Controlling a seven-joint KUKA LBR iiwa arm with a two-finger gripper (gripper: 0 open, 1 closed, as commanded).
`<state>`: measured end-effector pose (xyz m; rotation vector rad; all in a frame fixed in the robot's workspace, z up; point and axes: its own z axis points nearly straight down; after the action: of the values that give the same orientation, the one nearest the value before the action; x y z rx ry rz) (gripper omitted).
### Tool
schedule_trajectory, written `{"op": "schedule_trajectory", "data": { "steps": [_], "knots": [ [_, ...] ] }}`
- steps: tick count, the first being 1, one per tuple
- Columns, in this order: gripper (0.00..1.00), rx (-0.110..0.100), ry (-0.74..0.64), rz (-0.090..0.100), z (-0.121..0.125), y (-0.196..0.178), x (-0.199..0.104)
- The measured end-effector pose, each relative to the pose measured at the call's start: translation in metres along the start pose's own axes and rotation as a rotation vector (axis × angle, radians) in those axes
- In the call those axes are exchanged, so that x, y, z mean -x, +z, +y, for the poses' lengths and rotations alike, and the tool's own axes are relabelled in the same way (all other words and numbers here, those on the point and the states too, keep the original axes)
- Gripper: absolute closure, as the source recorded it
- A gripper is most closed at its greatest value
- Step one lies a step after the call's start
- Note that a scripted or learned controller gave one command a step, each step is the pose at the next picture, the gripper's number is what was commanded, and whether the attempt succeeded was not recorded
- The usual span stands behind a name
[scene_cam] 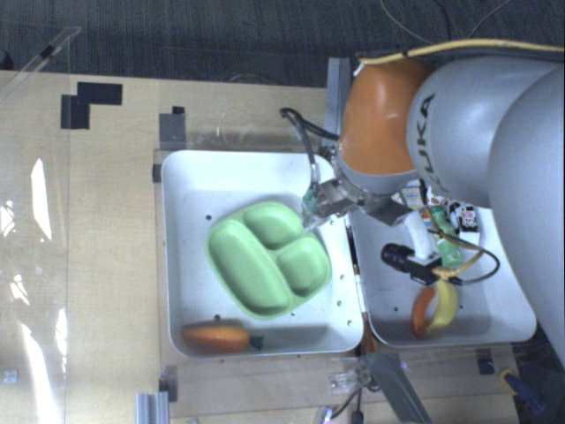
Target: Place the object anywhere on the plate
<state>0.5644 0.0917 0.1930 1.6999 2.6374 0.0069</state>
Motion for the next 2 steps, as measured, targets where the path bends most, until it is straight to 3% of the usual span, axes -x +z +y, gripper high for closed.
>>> {"op": "schedule_trajectory", "data": {
  "steps": [1,2],
  "knots": [
    [1.00,0.002,-0.038,-0.002,0.0180,-0.0270,0.0390],
    [0.00,0.002,-0.038,-0.002,0.0179,-0.0269,0.0389]
  ]
}}
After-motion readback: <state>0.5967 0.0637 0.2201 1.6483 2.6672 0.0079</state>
